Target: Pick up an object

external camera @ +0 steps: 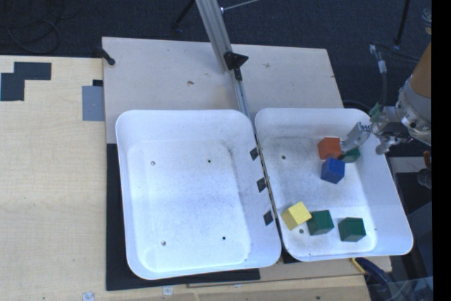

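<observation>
In right bin, gripper beside orange block.

A: What is cut off or hidden?
B: The arm is cut by the right edge; a dark green piece is half hidden behind the orange block.
A: The jaws?
B: Too blurred to be judged.

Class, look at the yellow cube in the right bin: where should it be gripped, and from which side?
Grip the yellow cube from above, probably across its two free flat sides; the dark green cube sits close on one side, so avoid that face.
</observation>
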You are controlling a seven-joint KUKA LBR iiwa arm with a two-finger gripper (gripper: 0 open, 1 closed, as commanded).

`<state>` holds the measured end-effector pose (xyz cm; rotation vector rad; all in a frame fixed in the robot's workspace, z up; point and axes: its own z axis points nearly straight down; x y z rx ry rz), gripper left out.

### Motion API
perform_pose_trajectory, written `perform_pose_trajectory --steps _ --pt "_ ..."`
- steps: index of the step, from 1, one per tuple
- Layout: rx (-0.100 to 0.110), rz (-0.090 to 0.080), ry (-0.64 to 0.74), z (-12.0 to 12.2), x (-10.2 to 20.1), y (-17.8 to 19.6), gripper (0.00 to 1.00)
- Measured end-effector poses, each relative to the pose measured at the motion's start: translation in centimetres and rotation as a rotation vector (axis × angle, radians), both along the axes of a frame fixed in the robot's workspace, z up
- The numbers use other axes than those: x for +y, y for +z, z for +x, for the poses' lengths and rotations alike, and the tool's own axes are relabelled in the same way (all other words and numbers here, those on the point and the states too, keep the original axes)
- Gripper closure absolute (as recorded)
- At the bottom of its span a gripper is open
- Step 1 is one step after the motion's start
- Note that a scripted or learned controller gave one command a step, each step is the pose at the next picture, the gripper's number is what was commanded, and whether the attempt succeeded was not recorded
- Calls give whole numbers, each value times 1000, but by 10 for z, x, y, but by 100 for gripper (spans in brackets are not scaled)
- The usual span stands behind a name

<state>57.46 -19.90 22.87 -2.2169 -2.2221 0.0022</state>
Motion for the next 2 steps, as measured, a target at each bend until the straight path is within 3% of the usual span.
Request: perform_pose_trajectory --steps 1,2 --pt "5 2 3 14 7 -138 0" --pt "1 1 0 15 6 -124 100"
